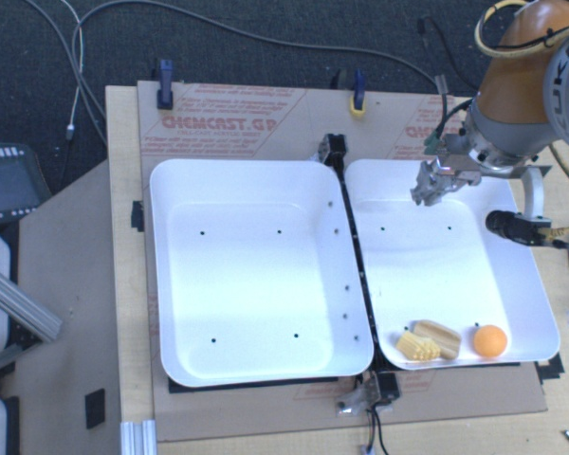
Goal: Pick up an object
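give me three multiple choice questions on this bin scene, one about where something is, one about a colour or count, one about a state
1. Where do the loose objects lie?
A. along the near edge of the right bin
B. in the middle of the left bin
C. on the bench outside both bins

2. What colour is the ball?
A. blue
B. orange
C. green

3. How does the gripper stand to the objects?
A. it rests on the ball
B. it presses on the corn-like piece
C. it is above the far part of the right bin, apart from them

Answers:
1. A: the ball, the tan block and the yellow corn-like piece sit together at the right bin's near edge.
2. B: the ball is plainly orange.
3. C: the gripper is at the bin's far side, with bare white floor between it and the objects.
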Controlling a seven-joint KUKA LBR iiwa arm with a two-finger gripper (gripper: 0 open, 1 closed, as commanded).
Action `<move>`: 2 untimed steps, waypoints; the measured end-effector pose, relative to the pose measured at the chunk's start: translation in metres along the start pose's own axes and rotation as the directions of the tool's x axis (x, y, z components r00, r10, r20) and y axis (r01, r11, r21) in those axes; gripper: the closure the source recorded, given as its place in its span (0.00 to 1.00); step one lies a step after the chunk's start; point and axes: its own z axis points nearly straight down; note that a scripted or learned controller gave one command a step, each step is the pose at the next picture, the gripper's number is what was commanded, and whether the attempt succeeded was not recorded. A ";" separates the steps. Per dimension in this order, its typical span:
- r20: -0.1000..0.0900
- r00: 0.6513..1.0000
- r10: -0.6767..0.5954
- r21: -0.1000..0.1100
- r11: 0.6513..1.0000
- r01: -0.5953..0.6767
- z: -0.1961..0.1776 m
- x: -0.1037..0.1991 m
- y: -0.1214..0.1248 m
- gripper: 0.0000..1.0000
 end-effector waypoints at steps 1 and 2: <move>0.000 1.000 -0.001 0.000 1.000 0.001 0.005 0.016 -0.014 1.00; 0.001 1.000 0.001 -0.009 1.000 -0.001 -0.076 0.009 -0.031 1.00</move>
